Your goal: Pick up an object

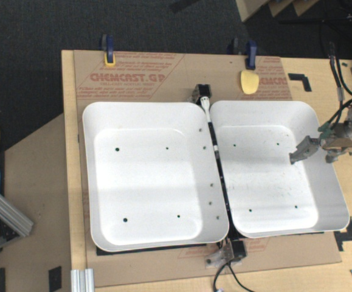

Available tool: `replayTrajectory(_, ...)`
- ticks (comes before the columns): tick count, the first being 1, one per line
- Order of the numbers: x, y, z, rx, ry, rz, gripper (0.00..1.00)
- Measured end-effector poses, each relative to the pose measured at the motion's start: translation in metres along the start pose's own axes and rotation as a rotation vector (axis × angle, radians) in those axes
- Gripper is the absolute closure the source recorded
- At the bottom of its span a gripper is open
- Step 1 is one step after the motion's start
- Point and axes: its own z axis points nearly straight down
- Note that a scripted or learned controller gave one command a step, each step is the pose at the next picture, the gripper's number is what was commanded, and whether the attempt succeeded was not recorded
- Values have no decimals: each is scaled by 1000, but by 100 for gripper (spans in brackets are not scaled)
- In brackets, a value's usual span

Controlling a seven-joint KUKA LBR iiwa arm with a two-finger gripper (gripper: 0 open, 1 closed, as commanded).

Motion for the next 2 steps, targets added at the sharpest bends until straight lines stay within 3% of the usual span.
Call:
replayTrajectory(1,0,1,-11,-3,-1,0,100)
replayTrajectory(2,-62,-1,-59,-5,-4,3,100)
